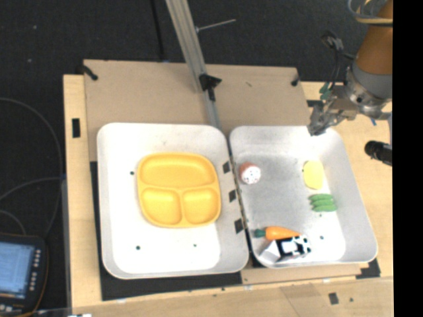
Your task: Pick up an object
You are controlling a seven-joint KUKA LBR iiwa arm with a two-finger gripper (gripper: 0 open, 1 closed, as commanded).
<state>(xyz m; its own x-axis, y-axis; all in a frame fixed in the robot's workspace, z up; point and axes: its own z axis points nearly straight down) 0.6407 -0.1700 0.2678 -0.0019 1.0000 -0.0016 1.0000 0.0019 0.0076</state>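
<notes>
The right bin [277,144] holds several small items: a white ball with red dots [250,174] near its left wall, a pale yellow lemon-like piece [313,174], a green pea pod [322,203], an orange carrot [280,232] and a black-and-white block [291,247] at the front. My gripper [318,124] hangs over the bin's far right corner, above and behind the yellow piece, with nothing seen between its fingers.
The left bin [119,243] carries a yellow divided plate [178,189]. A slanted metal pole [192,51] rises behind the bins. A tablet screen [20,266] sits at the lower left, off the bench.
</notes>
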